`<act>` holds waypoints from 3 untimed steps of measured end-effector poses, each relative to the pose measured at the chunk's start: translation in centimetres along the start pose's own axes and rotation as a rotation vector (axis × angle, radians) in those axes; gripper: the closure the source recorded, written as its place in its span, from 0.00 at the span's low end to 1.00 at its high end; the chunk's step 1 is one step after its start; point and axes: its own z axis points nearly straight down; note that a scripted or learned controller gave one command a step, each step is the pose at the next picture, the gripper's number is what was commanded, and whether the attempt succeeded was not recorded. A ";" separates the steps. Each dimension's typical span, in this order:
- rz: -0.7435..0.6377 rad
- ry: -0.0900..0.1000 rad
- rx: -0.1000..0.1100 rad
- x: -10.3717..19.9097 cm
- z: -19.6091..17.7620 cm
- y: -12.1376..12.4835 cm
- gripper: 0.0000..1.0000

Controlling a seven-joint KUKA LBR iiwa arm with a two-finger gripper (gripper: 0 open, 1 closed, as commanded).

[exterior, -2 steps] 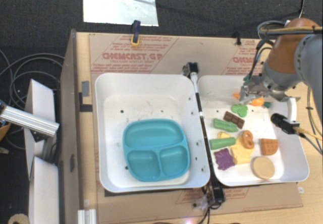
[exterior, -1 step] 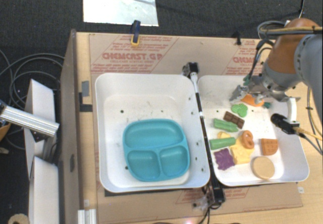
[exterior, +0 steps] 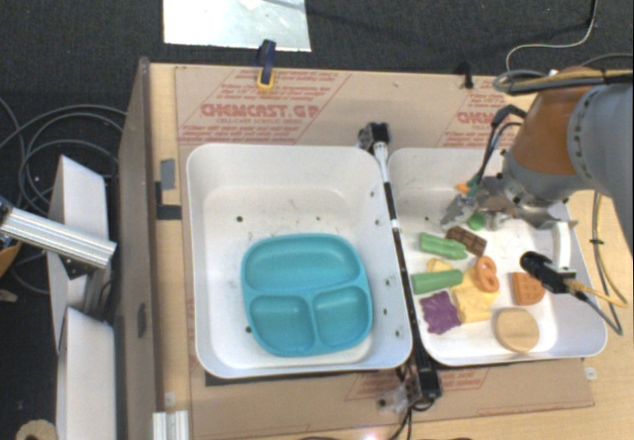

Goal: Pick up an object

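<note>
My gripper [exterior: 472, 202] is low in the back part of the right bin [exterior: 426, 175], reaching in from the right. Just below it lie a small green piece [exterior: 477, 222] and a brown block [exterior: 466, 239]. Toward the front are a green bean-shaped piece [exterior: 442, 246], a second green piece [exterior: 436, 280], an orange pretzel shape [exterior: 486, 275], an orange-brown chunk [exterior: 527, 288], a purple grape bunch [exterior: 439, 312], a yellow wedge [exterior: 475, 303] and a tan round disc [exterior: 517, 329]. I see nothing lifted between the fingers.
The left bin [exterior: 213, 230] holds a teal divided plate [exterior: 305, 293]. A black divider rail [exterior: 391, 220] runs between the bins. The arm's grey and orange wrist [exterior: 565, 141] hangs over the right bin's back right corner.
</note>
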 end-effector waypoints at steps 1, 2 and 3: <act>0.000 0.000 0.001 0.6 -0.1 -4.6 0.00; -0.005 -0.004 -0.012 -3.3 -0.3 3.4 0.00; -0.006 -0.002 -0.007 -3.1 -1.3 3.2 1.00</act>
